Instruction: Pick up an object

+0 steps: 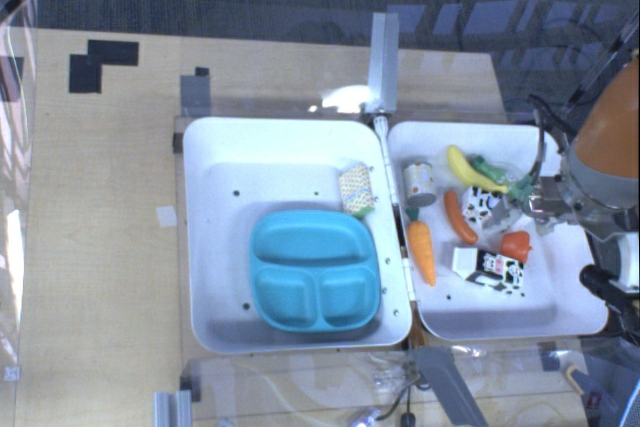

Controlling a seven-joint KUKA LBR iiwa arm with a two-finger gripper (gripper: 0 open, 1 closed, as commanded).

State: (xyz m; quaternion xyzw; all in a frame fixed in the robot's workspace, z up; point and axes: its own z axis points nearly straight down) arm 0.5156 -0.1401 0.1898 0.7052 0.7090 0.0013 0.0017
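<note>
While dark grey carpet lies beyond it, the pale wood bench [100, 245] bears two white bins. The left bin [215, 215] holds a blue divided plate [312, 270]. The right bin [520, 310] holds a carrot [421, 252], banana [462, 166] and black-and-white carton [500, 269]. Near the carton hangs the hand [520, 207]; I cannot tell its grip.

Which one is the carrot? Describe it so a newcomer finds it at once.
Start at the right bin, the one crowded with toy food. Along its left wall, below the small can, lies the carrot. It is plain orange and tapers to a point, unlike the redder, round-ended sausage beside it.
</note>
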